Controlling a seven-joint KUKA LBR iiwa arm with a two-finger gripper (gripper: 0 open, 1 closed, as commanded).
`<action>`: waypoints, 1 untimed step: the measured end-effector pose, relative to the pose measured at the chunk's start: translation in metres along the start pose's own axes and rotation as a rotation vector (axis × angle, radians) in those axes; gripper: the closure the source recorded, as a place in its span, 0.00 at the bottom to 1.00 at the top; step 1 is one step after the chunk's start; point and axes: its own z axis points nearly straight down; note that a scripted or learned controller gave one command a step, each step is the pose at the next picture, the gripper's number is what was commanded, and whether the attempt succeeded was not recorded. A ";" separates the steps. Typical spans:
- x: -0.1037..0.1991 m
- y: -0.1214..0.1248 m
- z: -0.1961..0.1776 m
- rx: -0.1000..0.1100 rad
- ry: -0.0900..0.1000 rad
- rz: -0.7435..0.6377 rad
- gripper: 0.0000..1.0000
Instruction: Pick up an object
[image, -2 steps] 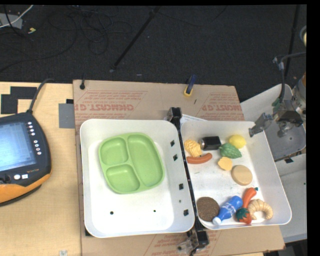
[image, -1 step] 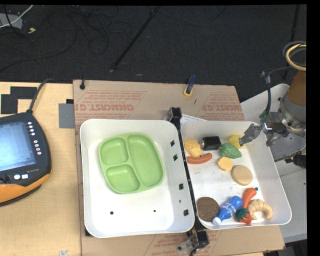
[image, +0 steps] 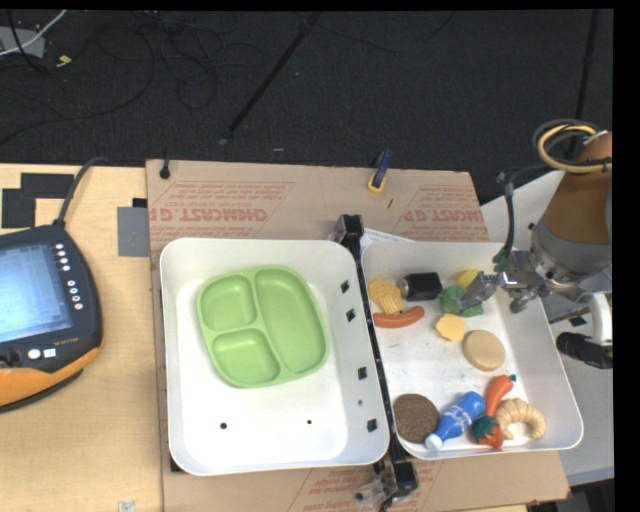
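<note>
Meanwhile, the gripper (image: 494, 283) hovers low at the right bin's (image: 560, 385) upper right, finger state impossible to tell, with the green toy (image: 459, 299) just to its left and the tan disc (image: 484, 350) near, toward the bin's middle.

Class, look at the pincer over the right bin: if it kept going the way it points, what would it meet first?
Probably the green toy, just ahead of the pincer, which points left; depth is unclear, so it might pass above.
</note>
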 end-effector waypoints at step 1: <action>-0.002 0.006 0.048 -0.002 -0.001 0.000 0.00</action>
